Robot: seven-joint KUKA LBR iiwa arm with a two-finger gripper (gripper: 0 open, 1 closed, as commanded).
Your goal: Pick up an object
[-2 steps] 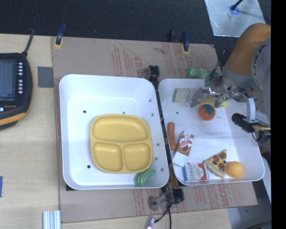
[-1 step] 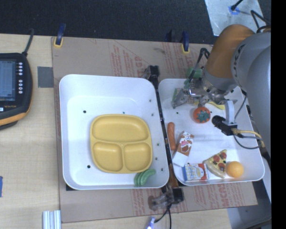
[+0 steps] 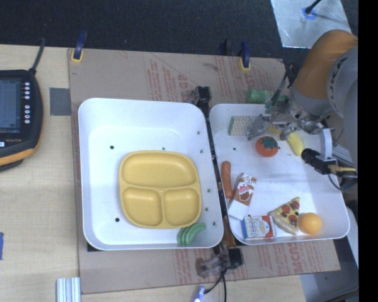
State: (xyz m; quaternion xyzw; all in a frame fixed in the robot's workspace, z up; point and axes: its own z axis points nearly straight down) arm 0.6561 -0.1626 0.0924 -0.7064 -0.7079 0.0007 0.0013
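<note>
My gripper [image 3: 271,129] hangs over the far part of the right bin [image 3: 340,197], its fingers spread open with nothing between them. A red tomato [image 3: 267,146] lies just in front of the fingertips. A yellow banana [image 3: 294,143] rests right of the tomato, partly under the wrist. Further forward lie a brown sausage [image 3: 226,178], a red and white packet [image 3: 244,190], a small carton [image 3: 257,226], a pizza slice [image 3: 286,214] and an orange [image 3: 310,223]. A speckled green pad [image 3: 238,126] sits at the bin's far left corner.
The left bin [image 3: 94,168] holds a yellow divided plate [image 3: 159,188] and a green pea pod [image 3: 190,233] at its front right corner. A black and orange tablet [image 3: 9,118] lies on the bench at the far left. The grey arm with its orange band [image 3: 324,61] fills the right side.
</note>
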